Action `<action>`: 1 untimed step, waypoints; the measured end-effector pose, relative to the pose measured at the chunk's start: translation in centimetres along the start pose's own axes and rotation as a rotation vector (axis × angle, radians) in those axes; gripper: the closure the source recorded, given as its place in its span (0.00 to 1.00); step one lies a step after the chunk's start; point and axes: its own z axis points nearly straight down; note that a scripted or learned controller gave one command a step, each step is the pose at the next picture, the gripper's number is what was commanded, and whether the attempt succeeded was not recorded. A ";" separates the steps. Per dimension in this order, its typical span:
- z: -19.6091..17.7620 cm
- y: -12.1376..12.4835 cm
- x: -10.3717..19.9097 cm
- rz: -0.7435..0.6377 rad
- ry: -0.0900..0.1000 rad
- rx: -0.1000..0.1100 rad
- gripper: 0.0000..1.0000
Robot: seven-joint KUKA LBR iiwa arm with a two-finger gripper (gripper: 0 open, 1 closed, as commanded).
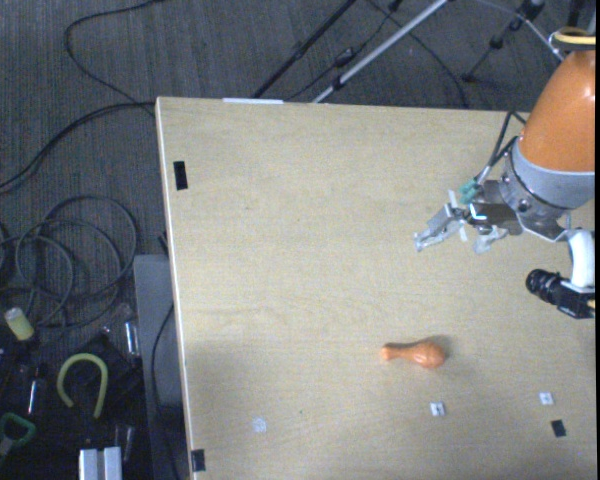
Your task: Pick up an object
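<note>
A small orange pear-shaped toy (416,354) lies flat on the tan board (280,268). The gripper (442,227) hangs above and a bit to the right of the toy, well apart from it. I cannot tell how its claw stands. It holds nothing, so picking up hasn't begun.

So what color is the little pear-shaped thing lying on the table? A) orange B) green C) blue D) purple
A: the pear-shaped thing lying on the tan table is orange, and it sits below the gripper in the camera view.
</note>
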 end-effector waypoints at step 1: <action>4.3 3.9 -3.5 -0.229 -0.001 -0.001 0.00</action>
